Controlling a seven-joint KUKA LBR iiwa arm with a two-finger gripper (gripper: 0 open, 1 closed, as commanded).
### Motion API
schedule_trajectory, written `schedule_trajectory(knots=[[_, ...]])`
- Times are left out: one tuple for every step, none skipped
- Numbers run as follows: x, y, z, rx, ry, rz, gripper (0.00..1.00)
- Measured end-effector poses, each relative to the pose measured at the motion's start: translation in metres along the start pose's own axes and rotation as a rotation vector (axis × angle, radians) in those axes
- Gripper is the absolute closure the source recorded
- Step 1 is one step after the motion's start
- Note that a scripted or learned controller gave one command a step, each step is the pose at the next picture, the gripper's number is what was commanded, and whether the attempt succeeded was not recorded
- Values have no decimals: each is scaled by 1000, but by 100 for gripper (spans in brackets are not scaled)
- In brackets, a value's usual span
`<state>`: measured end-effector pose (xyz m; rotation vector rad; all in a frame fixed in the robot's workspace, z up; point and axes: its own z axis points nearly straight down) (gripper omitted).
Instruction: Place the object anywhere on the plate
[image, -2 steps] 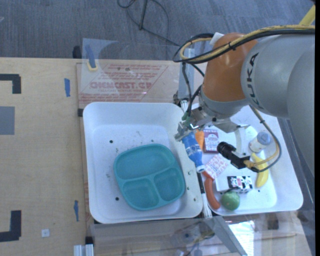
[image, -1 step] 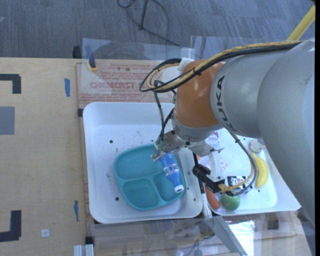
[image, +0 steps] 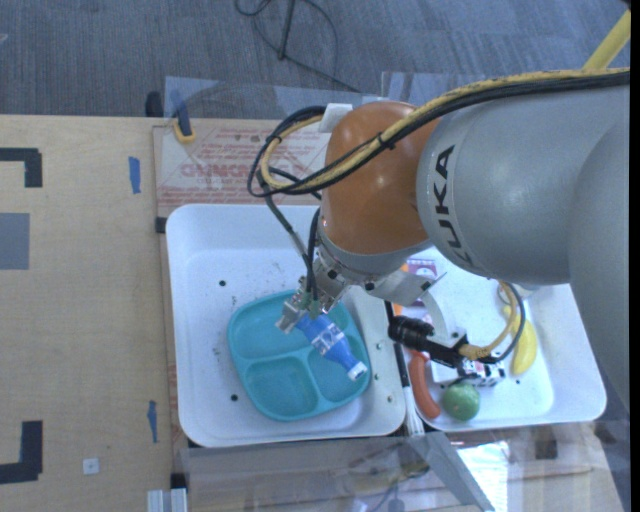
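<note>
So, gripper sits low over teal divided plate, can't tell finger state. Blue bottle lies on plate, just beside gripper. Green ball, banana well off plate.

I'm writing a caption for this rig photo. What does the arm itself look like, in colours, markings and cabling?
The arm is a bulky rounded grey body with black KUKA lettering on its side and a glossy orange band above the wrist. Black and yellow cables loop over the orange part and run along the grey link. Below it sits a small metallic gripper.
</note>
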<state>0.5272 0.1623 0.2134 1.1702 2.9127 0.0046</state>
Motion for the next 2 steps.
schedule_trajectory(knots=[[-2,12,-71,0,0,-76,100],[-2,12,-71,0,0,-76,0]])
